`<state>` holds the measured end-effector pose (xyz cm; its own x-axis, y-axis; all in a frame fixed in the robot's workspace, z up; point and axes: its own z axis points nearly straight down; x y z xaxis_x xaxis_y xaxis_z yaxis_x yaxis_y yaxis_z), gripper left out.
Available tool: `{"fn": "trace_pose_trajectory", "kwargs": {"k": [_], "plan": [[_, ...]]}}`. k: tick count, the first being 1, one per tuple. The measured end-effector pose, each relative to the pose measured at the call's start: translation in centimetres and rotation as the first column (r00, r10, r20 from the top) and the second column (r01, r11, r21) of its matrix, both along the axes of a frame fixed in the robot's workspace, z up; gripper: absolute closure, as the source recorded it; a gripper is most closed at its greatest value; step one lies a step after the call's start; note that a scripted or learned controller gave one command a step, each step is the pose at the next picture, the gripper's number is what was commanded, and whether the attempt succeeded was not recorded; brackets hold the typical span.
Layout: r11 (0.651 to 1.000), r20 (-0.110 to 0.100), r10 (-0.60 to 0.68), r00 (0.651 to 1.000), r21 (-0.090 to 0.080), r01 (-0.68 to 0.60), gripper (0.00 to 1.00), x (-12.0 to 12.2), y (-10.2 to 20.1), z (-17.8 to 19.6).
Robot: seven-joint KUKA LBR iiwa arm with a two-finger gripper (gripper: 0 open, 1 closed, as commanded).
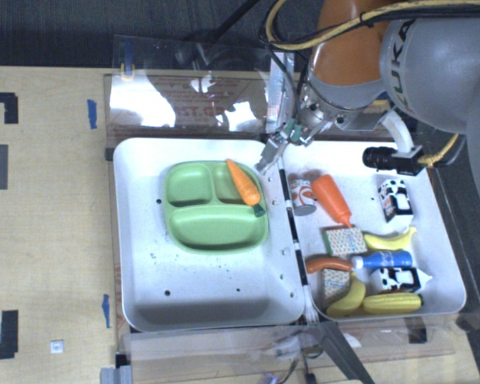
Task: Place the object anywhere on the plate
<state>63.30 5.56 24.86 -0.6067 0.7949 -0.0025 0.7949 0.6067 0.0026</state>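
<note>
Carrot [243, 182] lies on green plate [214, 206], at its upper right compartment edge, in left bin [144, 278]. Gripper [277, 146] hangs above bin divider near far edge, fingers slightly apart, holding nothing; right bin [444, 246] cluttered with toys

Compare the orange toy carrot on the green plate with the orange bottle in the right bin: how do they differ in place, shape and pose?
The orange toy carrot lies on the green divided plastic plate in the left white bin; the orange bottle lies in the right white bin among other toys. The carrot tapers and has a green end; the bottle is thicker and blunt. Both are orange and lie slanted the same way.
</note>
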Motion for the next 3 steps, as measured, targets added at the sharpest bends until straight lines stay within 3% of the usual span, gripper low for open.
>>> {"fn": "trace_pose_trajectory", "kwargs": {"k": [2,3], "plan": [[1.000,0.000,0.000,1.000,0.000,0.000,0.00,0.0,0.0,0.0],[0.997,0.002,-0.078,0.997,0.001,0.078,0.00,0.4,4.8,3.0]]}}
